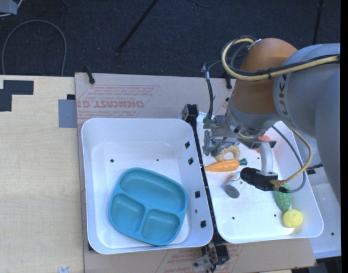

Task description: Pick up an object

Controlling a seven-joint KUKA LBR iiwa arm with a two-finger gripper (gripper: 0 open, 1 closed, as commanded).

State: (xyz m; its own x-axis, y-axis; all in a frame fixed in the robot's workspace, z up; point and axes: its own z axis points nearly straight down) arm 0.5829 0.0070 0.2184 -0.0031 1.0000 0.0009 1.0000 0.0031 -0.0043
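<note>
Arm (302, 90) enters from the right side of the bench (31, 181), its grey body crossing the right edge of the right bin (248, 223); the orange band above the wrist sits over that bin's far edge, and the wrist points steeply down into the bin; gripper (215, 147) is low in the right bin's far left corner, close beside the wall shared with the left bin (89, 181); whether the gripper is released or clenched cannot be told, and nothing can be confirmed as grasped; a pale curved piece (232, 151) lies just beside the gripper, on its right, and contact between the two cannot be determined; an orange carrot (222, 165) lies lengthwise just nearward of the gripper, its thin end toward the shared wall, resting on the bin floor; a small grey piece (232, 190) lies near the carrot, further toward the near edge and apart from it; a small red item (265, 137) is partly hidden under the wrist near the far edge and is too obscured to identify; a green item (283, 200) and a yellow item (293, 218) lie close together toward the near right corner, well apart from the gripper; the left bin holds a blue divided plate (148, 205), flat on the floor toward its near edge; both bins rest on a cardboard sheet (117, 101) with red print.
</note>
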